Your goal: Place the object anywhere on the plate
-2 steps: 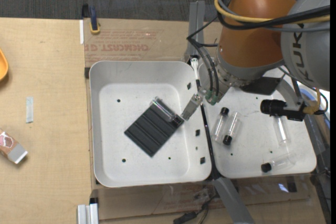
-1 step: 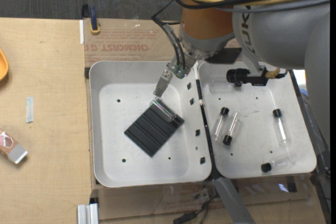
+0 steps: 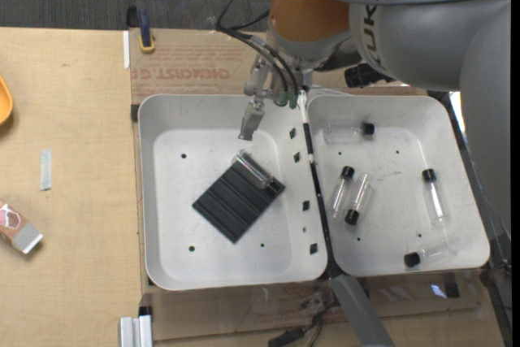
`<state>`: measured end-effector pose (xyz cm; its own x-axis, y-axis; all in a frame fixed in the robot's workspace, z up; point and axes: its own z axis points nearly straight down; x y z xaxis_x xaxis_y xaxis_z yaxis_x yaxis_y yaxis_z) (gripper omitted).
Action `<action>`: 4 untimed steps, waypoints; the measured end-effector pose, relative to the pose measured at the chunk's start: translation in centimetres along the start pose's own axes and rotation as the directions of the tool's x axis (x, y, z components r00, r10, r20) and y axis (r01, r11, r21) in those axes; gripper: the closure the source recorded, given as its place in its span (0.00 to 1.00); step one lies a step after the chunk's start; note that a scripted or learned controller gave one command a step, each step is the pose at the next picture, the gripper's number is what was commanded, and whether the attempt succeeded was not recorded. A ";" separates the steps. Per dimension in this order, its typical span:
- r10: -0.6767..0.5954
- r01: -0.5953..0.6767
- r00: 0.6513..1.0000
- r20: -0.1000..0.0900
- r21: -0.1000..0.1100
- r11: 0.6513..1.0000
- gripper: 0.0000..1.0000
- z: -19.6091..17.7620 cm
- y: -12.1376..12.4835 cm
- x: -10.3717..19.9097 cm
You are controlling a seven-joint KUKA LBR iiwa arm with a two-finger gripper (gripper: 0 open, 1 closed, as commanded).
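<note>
We find the hand (image 3: 253,119) hovering over the far side of the left bin (image 3: 162,256); we cannot tell its state. The black ribbed plate (image 3: 230,203) lies at a slant mid-bin, a clear vial (image 3: 257,172) touching its far corner. Risk: a descent could nudge the vial off. The bin's floor offers free room around the plate; the divider rim (image 3: 313,175) sits near.

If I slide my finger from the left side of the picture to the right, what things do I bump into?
Orange thing at the edge → wrapped bar → small grey strip → black ridged plate → vial pair → vial with black cap.
</note>
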<state>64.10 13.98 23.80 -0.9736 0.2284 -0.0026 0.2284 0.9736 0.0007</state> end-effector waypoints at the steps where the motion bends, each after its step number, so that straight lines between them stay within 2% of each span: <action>1: 0.000 0.000 1.000 0.000 0.000 1.000 0.00 0.0 0.0 0.0; 4: 0.000 0.000 1.000 0.000 0.000 1.000 0.00 0.0 0.0 0.0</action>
